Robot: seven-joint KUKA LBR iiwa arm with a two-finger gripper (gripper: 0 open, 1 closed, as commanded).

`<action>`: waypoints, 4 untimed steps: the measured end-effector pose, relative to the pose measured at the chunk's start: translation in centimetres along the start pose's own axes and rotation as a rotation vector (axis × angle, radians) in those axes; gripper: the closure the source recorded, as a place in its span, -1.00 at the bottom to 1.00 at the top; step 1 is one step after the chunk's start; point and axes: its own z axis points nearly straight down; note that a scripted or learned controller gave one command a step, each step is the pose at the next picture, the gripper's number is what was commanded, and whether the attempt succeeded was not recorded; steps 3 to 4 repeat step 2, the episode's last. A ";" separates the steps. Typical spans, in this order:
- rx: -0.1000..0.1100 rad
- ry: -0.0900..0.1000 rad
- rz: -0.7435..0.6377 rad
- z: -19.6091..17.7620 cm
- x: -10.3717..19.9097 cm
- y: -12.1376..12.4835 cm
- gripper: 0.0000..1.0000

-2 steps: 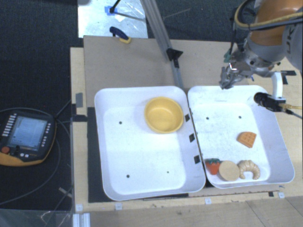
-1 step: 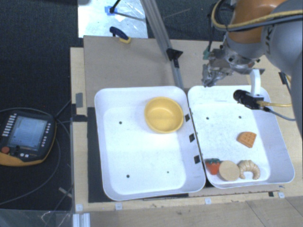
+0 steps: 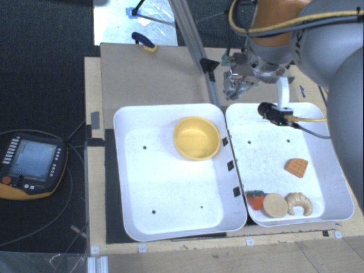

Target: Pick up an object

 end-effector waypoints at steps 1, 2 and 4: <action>0.001 0.000 0.000 0.3 5.2 0.9 1.00; 0.000 -0.001 0.004 0.2 4.9 0.9 -1.00; 0.000 -0.001 0.004 0.2 4.9 0.9 -1.00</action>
